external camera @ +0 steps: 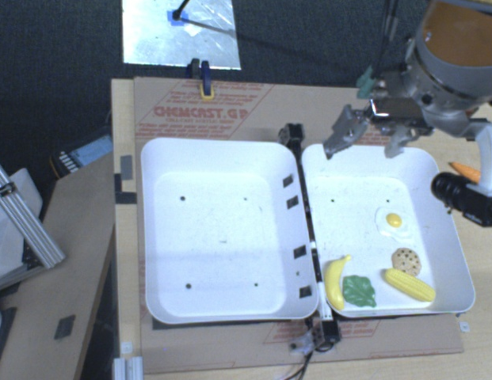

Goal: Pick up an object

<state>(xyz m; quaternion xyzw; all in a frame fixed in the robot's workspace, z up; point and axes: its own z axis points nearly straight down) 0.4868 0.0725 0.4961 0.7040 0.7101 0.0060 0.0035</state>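
Banana (334, 283) near; "CHEMCAST" board (200, 111) beyond

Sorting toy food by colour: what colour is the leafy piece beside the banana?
Green; the leafy piece shows clearly in the camera view.

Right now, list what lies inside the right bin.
In the right bin: a fried egg, cookie, corn cob, banana and green leaf touching the banana. Whatever lies beneath the leaf is covered.

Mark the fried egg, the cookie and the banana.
fried egg (394, 221), camera view, on its yolk.
cookie (406, 260), camera view, middle of its top.
banana (334, 283), camera view, mid-length.
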